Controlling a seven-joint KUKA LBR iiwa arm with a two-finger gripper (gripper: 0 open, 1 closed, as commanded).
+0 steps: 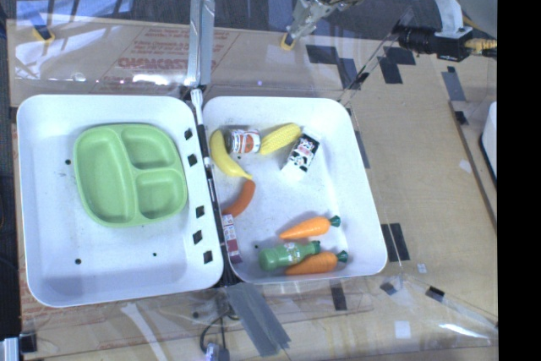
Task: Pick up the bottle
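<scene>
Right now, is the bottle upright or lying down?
Lying down. The bottle rests on its side in the right bin, cap pointing right, between two carrots.

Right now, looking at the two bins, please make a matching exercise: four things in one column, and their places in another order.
Things:
1. bottle
2. green tray
3. can
4. small carton

Places:
A. left bin
B. between two carrots, near the front of the right bin
C. right of the corn
D. between the banana and the corn

Pairs: 1-B, 2-A, 3-D, 4-C
</scene>
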